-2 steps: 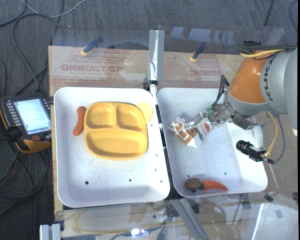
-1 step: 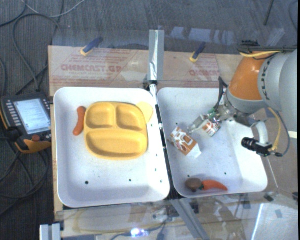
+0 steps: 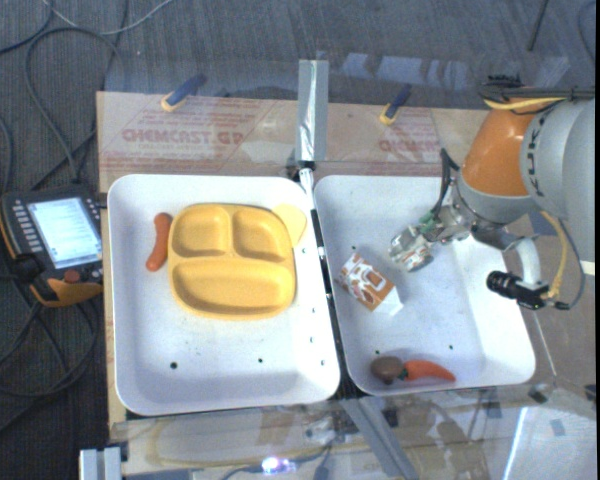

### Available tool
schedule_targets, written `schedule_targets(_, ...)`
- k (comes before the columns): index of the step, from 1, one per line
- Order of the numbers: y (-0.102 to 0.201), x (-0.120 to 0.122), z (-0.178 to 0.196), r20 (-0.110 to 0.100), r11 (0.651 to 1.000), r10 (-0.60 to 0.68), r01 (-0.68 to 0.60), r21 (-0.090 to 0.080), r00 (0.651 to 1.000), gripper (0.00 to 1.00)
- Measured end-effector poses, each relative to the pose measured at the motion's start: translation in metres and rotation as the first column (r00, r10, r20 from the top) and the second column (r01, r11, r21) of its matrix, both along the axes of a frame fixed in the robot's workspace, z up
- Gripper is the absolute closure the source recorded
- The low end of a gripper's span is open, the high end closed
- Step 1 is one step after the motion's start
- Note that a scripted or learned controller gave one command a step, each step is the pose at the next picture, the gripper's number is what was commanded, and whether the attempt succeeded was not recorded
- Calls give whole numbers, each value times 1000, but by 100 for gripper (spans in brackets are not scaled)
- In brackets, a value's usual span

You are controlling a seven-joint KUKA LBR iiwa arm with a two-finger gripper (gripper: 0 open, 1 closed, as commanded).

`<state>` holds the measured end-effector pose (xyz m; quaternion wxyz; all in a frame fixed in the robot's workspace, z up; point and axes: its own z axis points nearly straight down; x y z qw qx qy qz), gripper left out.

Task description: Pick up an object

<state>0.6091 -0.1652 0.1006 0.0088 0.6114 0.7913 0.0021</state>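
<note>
Overhead, the pincer [image 3: 416, 248] hangs in the right bin [image 3: 480, 368], near a small carton [image 3: 368, 283]; whether it is open, I cannot tell.

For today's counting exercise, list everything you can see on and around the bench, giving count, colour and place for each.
Bins: 2, white, side by side, left and right.
Tray: 1, yellow, three sections, left bin.
Sausage: 1, orange, left bin, beside the tray.
Carton: 1, white and brown, right bin, near its middle.
Carrot: 1, orange, right bin's near edge.
Round lump: 1, brown, touching the carrot.
Handheld screen: 1, black and orange, floor at left.
Clamps: 2, blue and yellow, far bench edge.
Arm: 1, grey and orange, right.
Gripper: 1, metallic, over the right bin.
</note>
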Motion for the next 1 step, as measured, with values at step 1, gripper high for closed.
schedule_targets(1, 75, -6, 90, -17, 999, -41, 41, 7, 999, 100)
